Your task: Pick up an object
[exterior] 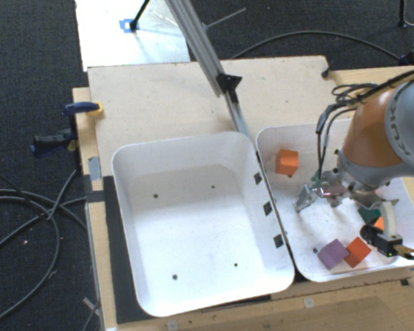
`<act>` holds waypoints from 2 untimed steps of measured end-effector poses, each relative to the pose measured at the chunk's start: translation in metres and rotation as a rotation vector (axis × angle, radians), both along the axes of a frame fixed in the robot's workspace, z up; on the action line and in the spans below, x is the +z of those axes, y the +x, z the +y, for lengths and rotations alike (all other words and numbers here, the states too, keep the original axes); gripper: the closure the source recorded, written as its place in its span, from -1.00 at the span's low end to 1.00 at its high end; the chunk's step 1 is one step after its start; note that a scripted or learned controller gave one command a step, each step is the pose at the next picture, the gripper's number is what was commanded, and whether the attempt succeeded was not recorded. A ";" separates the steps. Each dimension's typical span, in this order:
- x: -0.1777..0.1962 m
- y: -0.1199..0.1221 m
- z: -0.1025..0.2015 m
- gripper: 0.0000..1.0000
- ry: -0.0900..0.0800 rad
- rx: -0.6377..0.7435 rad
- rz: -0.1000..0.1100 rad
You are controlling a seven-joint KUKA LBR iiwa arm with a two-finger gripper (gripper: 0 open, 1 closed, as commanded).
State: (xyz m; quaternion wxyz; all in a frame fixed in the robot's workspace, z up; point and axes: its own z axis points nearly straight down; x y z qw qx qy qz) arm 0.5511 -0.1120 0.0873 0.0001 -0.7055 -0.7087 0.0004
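In the right bin [288, 233], an orange cube [287, 162] lies near the far left corner. A purple block [332, 253] and an orange-red block [357, 251] sit side by side at the near edge. A teal piece [375, 216] peeks out from under the arm's wrist. My gripper [306, 198] hangs low over the bin's left middle, below the orange cube and above the purple block, apart from both. Nothing is seen in its grasp.
The left bin [130, 206] stands next to the right one, and their shared walls [269, 206] lie just left of the gripper. A slanted metal pole [206, 47] crosses the bench's far side. Cables and a black part [382, 240] hang off the wrist near the orange-red block.
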 end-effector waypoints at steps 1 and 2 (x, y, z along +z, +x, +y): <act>0.005 0.086 0.012 -1.00 0.001 0.006 -0.003; 0.005 0.131 0.020 -1.00 -0.001 0.003 -0.007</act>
